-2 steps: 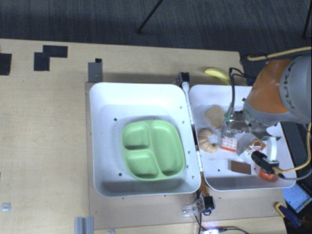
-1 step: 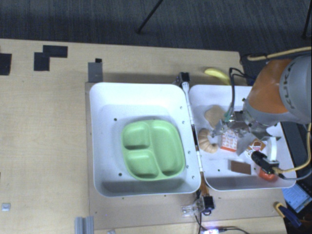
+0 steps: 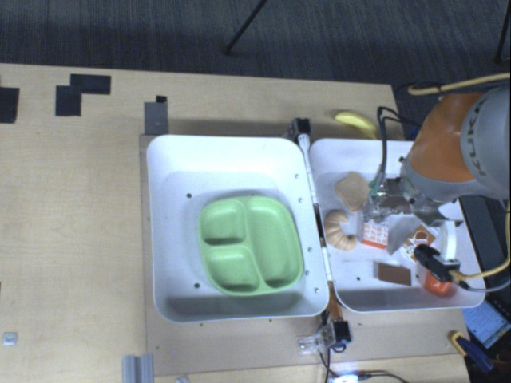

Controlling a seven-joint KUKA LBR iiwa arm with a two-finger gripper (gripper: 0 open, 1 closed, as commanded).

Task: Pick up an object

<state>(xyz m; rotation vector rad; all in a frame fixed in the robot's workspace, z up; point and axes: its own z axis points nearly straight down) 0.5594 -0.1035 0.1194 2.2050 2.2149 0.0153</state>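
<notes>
The right bin (image 3: 351, 294) holds several small objects. A round tan piece (image 3: 350, 188) lies near its back, and a tan bun-like piece (image 3: 342, 231) sits at its left side. A red and white packet (image 3: 375, 233) lies in the middle, a brown block (image 3: 393, 274) near the front, and an orange-red item (image 3: 437, 285) at the front right. My gripper (image 3: 383, 202) hangs low over the middle of this bin, just above the red and white packet and right of the tan pieces. The grey wrist and orange band (image 3: 443, 138) cover the bin's right part.
The left bin (image 3: 172, 214) holds a green divided tray (image 3: 250, 244). A yellow banana-like item (image 3: 357, 122) lies on the bench behind the right bin. Cables run along the arm and past the bin's front right corner.
</notes>
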